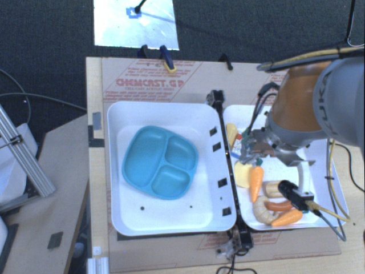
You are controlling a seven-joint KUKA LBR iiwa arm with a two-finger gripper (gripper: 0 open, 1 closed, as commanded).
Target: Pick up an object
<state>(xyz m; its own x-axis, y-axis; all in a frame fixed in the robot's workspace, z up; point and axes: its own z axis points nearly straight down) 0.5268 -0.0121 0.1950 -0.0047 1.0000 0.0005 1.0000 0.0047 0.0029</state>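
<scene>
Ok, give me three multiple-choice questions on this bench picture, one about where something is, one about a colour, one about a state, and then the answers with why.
1. Where does the divided plate lie?
A. in the left bin
B. in the right bin
C. on the cardboard outside the bins

2. What colour is that plate?
A. red
B. light blue
C. black

3. How does the plate lie?
A. flat, with its compartments facing up
B. upside down
C. standing on its edge

Answers:
1. A, the plate rests on the floor of the left bin, while the carrots and other toy foods lie in the right bin under the arm.
2. B, its whole surface is light blue against the white bin.
3. A, all three compartments show open to the camera.
</scene>
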